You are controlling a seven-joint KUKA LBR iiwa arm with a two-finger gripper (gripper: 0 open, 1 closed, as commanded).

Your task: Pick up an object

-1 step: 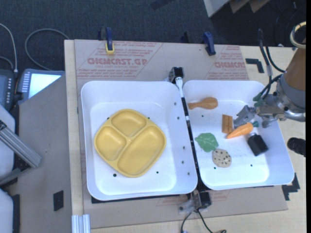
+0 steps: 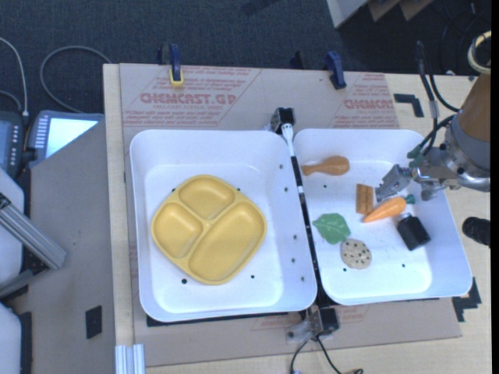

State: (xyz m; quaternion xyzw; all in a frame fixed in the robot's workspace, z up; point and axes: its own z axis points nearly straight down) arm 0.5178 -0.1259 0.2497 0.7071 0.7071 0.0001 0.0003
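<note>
The gripper (image 2: 395,185) hangs right above the carrot (image 2: 385,209); I cannot tell its grip. The carrot might roll away.

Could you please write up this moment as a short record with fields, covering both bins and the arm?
left bin: yellow divided plate
right bin: drumstick, cracker, carrot, green leaf, cookie, black block
arm: reaching in from the right
tool: low over the carrot's far end, beside the cracker
held: nothing visibly between its fingers
</note>
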